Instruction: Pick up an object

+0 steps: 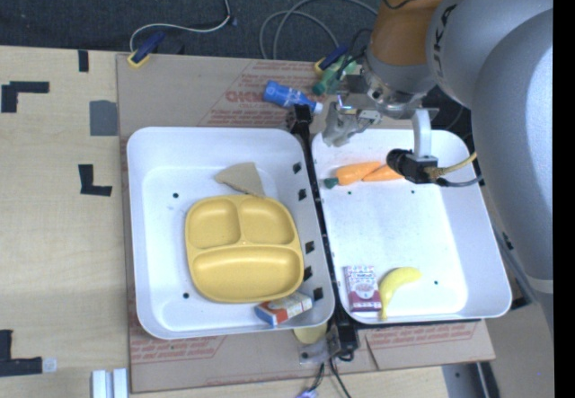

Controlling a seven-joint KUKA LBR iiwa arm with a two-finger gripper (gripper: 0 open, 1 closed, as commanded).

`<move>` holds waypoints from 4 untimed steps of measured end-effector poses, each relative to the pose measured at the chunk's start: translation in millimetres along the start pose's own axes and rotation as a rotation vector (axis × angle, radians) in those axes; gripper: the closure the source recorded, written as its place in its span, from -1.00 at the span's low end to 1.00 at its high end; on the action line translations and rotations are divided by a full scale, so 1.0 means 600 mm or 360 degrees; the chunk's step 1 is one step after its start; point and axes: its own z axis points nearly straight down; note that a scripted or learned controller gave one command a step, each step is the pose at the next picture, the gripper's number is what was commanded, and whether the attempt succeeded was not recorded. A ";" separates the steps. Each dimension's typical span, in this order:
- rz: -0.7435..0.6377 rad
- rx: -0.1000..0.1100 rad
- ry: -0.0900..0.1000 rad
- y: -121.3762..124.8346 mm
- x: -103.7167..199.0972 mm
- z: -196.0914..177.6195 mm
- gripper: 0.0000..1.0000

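Two white bins are sitting side by side on the bench, and the pick is looking barely begun. The gripper (346, 122) is hanging over the far edge of the right bin (467, 297), near its far-left corner, and nothing is showing between its fingers; whether they are spread or closed I cannot tell from this angle. Just beside it, an orange carrot (361, 173) is lying along the bin's far edge (the likeliest target, judging by closeness). A yellow banana (398, 280) and a small red packet (361, 287) are resting near the right bin's near-left corner. In the left bin (148, 207), a yellow divided plate (243, 248) is taking up the middle. Everything is lying unlifted, so descending, closing and raising are all remaining
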 end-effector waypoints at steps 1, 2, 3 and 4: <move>0.0011 0.0001 -0.0005 -0.047 -0.154 0.015 1.00; -0.0002 -0.0002 0.0001 -0.044 -0.143 0.014 -1.00; -0.0007 0.0003 0.0001 0.000 -0.134 0.137 -1.00; -0.0006 -0.0014 0.0001 0.027 -0.160 0.234 -1.00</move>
